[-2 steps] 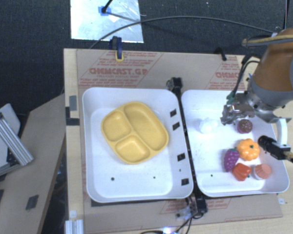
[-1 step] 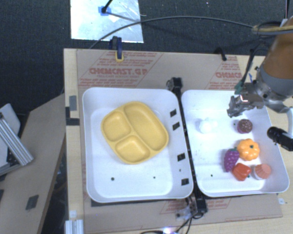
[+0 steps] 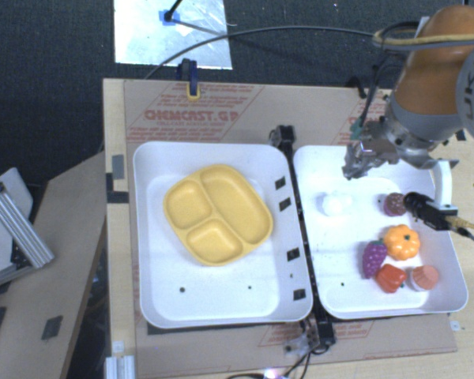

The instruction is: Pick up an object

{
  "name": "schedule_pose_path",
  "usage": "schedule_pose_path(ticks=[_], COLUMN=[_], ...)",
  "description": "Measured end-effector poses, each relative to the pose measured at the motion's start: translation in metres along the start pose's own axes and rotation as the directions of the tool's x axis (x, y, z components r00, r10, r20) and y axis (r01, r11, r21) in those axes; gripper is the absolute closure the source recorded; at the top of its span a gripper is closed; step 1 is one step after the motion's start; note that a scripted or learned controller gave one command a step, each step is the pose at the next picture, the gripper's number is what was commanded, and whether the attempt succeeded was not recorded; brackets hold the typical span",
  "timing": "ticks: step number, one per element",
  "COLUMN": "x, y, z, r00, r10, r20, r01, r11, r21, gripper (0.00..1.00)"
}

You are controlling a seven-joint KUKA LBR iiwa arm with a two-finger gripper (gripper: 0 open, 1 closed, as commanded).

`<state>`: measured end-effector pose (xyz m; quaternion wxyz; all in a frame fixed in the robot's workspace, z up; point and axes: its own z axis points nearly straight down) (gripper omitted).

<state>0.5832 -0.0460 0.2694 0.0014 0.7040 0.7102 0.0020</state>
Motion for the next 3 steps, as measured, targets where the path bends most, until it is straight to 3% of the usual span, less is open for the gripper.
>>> schedule_pose_path(ticks=[3], x=[0.142], y=[0.072], z=[0.05], r00=[1.0], r10=[0.0], r20=[-0.001], r01=[0.0], r11=[1.0], r21=[0.002], gripper=[1.0])
